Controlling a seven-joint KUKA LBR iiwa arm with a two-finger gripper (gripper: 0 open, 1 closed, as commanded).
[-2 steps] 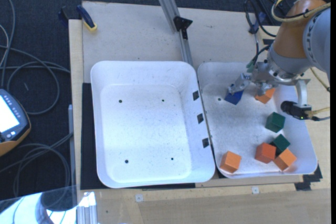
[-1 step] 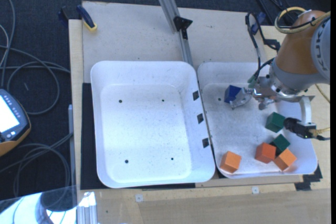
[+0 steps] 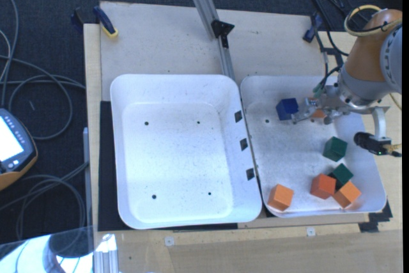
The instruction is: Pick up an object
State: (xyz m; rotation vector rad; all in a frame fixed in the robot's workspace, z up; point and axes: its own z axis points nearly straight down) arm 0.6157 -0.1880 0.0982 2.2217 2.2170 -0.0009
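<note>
From the camera view, the gripper [image 3: 305, 113] is seen low in the right bin [image 3: 255, 137], reaching in from the right under the orange-banded wrist. A blue cube [image 3: 287, 108] sits right at the fingertips, in the upper part of that bin; whether it is actually pinched between the fingers or merely touched cannot be told from this angle, and the claw's spread cannot be judged either. Further down the same bin, a green cube [image 3: 334, 148] is lying apart, and near the front wall a cluster is found: a dark green block [image 3: 342, 172], a red cube [image 3: 323, 186] and an orange cube [image 3: 348, 194] close together, with another orange cube [image 3: 280, 197] set off to the left. The left bin [image 3: 121, 137] is next door. The blue cube is judged light, stiff and smooth-faced, probably foam or plastic; it would best be taken across two opposite flat faces, squarely, since a corner grip would likely let it twist out.
</note>
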